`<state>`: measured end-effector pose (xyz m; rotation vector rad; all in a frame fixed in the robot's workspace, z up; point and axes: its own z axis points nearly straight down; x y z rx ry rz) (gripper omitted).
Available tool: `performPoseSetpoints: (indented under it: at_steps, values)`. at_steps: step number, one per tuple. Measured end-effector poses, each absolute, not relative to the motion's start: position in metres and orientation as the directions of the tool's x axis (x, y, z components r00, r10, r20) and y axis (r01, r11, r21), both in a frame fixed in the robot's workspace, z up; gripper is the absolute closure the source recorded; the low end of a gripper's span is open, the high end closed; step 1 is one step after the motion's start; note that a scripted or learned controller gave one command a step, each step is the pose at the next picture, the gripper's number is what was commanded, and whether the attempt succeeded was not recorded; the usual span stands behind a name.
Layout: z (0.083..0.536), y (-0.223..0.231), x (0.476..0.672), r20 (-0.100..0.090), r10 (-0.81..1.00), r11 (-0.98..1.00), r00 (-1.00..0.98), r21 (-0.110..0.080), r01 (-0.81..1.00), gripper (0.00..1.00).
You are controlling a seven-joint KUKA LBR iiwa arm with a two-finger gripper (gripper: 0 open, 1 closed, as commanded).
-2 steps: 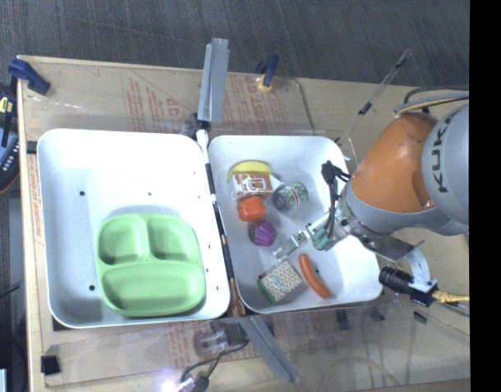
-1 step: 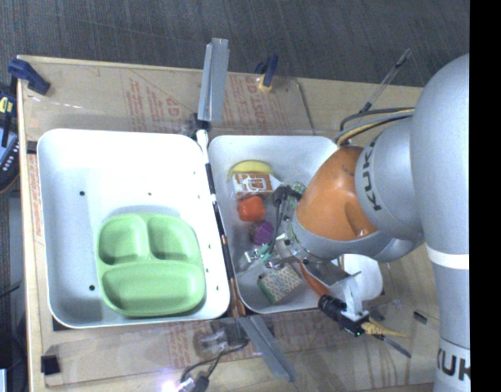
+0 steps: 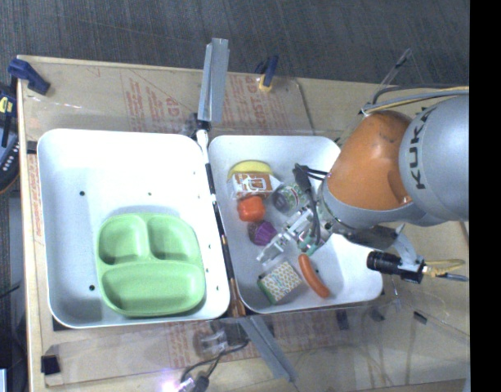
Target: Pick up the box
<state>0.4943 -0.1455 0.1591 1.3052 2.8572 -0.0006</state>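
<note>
Claw (image 3: 287,239) over the right bin (image 3: 348,288), above one small box (image 3: 280,281).
Whether the claw is wide or narrow cannot be told. Just below it lies the box, flat near the bin's front wall, speckled green and tan, its long axis slanting up to the right. Around the box: one orange carrot-like piece (image 3: 314,275) beside it, one purple piece (image 3: 263,233), one orange piece (image 3: 251,209), one yellow-topped packet (image 3: 251,178). The left bin (image 3: 62,186) holds one green tray (image 3: 150,264) with three compartments.

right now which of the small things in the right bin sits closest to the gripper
The orange hot dog, lying just below the gripper and nearly touching it. The patterned box is a little farther to the lower left, and the purple piece sits off to the left.
</note>
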Motion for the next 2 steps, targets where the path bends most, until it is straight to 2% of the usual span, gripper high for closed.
performPoseSetpoints:
  at_steps: [1, 2]
  values:
    - [0.0906, -0.1430, 0.4760, 0.004, 0.793, 0.609, -0.609, -0.002, 0.793, 0.00]
    - [0.1002, -0.1428, 0.4765, 0.005, 0.791, 0.612, -0.612, -0.003, 0.791, 1.00]
